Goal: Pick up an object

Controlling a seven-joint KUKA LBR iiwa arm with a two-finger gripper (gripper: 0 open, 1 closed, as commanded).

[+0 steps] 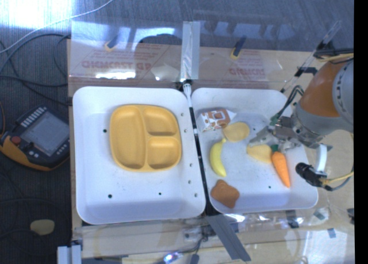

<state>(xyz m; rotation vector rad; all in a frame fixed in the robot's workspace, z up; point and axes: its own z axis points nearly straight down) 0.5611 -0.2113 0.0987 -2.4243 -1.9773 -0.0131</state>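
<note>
Hovering over right bin (299, 199), gripper (275, 134) near pale yellow piece (260, 152) beside carrot (280, 168) — finger spacing unreadable, cannot tell. Centre over piece, descend straight — avoid nudging carrot.

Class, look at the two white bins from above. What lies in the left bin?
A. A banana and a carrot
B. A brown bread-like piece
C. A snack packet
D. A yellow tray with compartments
D: the yellow tray with compartments sits alone in the left bin, while the food items lie in the right bin.
</note>
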